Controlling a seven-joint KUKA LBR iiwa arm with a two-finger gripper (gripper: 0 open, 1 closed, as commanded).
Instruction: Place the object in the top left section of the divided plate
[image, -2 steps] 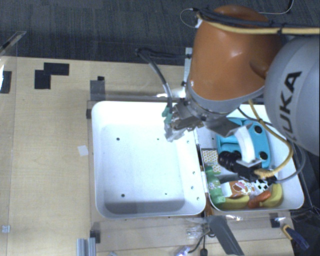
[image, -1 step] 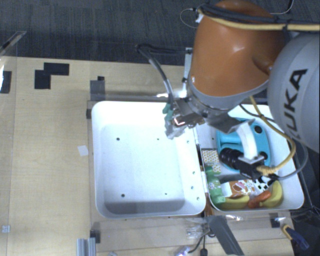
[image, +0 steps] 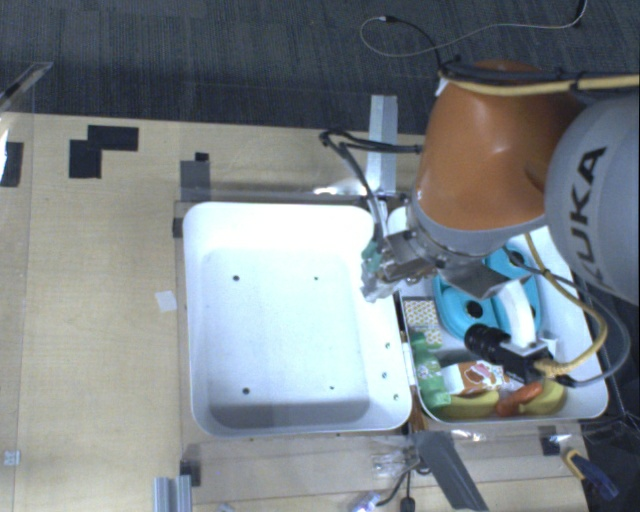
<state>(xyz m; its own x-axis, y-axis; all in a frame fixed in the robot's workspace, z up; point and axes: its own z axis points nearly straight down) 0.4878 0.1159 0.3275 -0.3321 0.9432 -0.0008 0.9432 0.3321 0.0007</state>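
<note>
Reaching in from the right, the grey arm with its orange band hangs over the blue plate and hides the top part of it. The blue plate lies in the right bin. The arm covers too much of the plate to tell its sections apart.

The gripper is up and to the left of the blue plate, over the edge where the two bins meet. It is small and blurry, so I cannot tell if it is squeezed tight or let go, or if it has anything in it.

A white thing lies just right of the blue plate, touching it or on it. Below the blue plate lies a yellow banana, close to the bin's near wall. A green packet sits below and left of the blue plate, beside the banana. I cannot tell which of these is the one to be moved.

Far left of the blue plate is the left bin, white inside.
</note>
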